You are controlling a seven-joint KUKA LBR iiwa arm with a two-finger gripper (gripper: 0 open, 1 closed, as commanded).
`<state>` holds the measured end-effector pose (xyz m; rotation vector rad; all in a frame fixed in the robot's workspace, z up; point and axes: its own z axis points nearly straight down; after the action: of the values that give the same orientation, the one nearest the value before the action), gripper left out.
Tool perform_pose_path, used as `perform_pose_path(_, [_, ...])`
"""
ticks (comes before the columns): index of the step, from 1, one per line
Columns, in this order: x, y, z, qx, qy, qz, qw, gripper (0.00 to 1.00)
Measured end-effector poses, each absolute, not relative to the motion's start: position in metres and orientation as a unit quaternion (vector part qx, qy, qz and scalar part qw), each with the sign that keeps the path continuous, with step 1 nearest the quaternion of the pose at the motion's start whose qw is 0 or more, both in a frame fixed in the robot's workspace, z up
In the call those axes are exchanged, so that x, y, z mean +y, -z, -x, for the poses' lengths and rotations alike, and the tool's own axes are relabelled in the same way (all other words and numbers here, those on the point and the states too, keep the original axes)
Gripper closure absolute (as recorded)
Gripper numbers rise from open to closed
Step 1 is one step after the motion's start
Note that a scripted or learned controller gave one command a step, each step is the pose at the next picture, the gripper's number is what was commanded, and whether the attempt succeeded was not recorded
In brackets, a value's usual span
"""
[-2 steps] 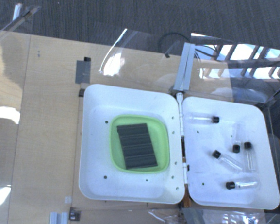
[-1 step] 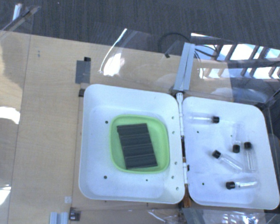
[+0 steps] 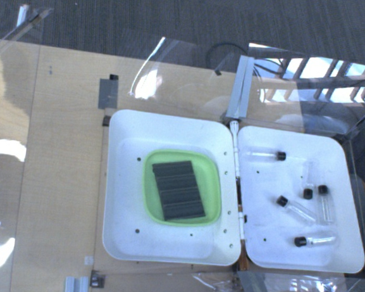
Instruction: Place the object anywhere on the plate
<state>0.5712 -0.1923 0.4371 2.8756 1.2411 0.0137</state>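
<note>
Counter (image 3: pixel 46 181): one, pale wood grain, carrying everything listed below.

White bins: two, shallow, side by side and touching along their inner edges. Left bin (image 3: pixel 114 231) holding the plate; right bin (image 3: pixel 256 250) holding the vials.

Plate (image 3: pixel 150 190): one, green, square with rounded corners, set near the middle of the left bin.

Object (image 3: pixel 177 190): one, a dark grey ribbed slab, lying flat on the plate, turned slightly off square, all four corners inside the green rim, nothing overhanging.

Vials (image 3: pixel 267 155): five counted, clear with black caps, scattered across the right bin. One lone near the top left, two close together at mid-right, one slanted just left of those, one near the bottom edge. Well apart from the plate.

Jaws: state cannot be told.

Step in hand, judged: placement apparently complete, given the slab flat and wholly within the rim. Best handled by leaving it undisturbed; any further approach better made straight down over the slab's centre and straight back up, avoiding a sideways drag likely to push the slab onto the raised rim. No call to touch the right bin.
</note>
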Motion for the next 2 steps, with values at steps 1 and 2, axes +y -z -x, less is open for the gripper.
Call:
perform_pose_path(1, [-0.192,-0.437,-0.571,0.396,-0.0043,-0.918,0.005,0.0])
perform_pose_path(2, [-0.2,-0.436,-0.523,0.299,-0.0029,-0.954,0.003,0.0])
